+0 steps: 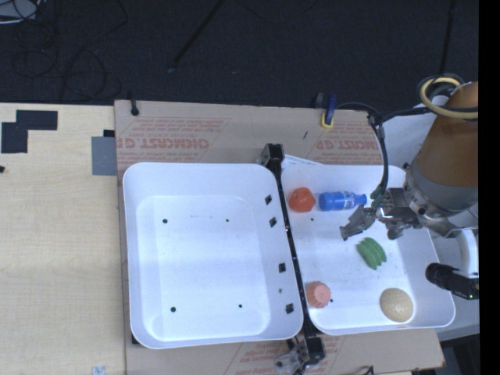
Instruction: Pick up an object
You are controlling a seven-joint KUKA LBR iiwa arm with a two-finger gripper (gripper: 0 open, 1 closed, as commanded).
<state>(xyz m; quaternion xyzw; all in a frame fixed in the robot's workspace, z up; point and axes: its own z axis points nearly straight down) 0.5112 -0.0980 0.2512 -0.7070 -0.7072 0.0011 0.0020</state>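
Observation:
The right bin (437,319) holds several small things. An orange-red ball (301,201) lies at its far left, with a blue bottle (341,201) on its side just to the right. A green ridged object (372,253) sits mid-bin, a pink piece (317,294) near the front left, and a beige ball (397,304) at the front right. My gripper (373,229) reaches in from the right and hangs just above the green object, below the blue bottle. Its fingers are spread open with nothing between them.
The left bin (137,201) stands beside the right one, with a black divider strip (283,233) between them. Both rest on a cardboard sheet (195,135) on the wooden bench.

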